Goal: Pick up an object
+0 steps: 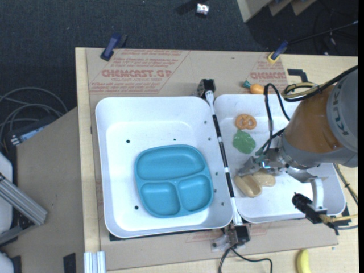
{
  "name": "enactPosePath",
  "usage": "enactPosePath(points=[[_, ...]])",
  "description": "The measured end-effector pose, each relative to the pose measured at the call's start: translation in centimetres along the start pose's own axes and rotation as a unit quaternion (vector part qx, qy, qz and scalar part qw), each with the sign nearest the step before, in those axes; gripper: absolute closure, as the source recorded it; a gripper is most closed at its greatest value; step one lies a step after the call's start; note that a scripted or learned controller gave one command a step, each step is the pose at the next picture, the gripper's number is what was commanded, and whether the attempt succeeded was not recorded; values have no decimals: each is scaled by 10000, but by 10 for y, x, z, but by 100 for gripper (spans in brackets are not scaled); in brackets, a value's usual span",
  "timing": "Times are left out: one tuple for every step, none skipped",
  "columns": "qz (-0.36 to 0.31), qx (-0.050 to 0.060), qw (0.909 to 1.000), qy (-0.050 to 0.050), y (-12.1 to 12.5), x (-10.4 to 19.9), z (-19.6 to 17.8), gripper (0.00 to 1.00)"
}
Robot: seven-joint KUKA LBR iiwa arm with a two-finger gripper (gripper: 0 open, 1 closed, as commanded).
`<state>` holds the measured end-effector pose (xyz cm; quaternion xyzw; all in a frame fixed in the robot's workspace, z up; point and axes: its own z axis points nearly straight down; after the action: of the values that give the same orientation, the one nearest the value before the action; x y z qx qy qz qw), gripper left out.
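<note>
Landmark: the black divider strip [220,147] where the two shallow white bins meet. Left of it, a light-blue three-compartment plastic tray [173,179] fills the middle of its bin; bare white floor rings it, widest on the far side. Right of it, a brown pretzel-shaped piece [245,121], a green lumpy piece [244,143] and a tan bread-like piece [248,186] crowd the strip, leaving open floor along the near rim.

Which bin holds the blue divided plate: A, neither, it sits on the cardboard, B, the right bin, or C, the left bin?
C: the blue divided plate lies flat inside the left bin, while the right bin holds the small food items.
</note>
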<state>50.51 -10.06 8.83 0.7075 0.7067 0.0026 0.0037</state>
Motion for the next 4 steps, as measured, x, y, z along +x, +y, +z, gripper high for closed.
enactPosePath(points=[[0,8,10000,-15,11,6,1,0],[-10,33,10000,4,105,-13,-21,0],[-14,39,10000,4,154,4,5,0],[-8,55,10000,8,136,8,5,0]])
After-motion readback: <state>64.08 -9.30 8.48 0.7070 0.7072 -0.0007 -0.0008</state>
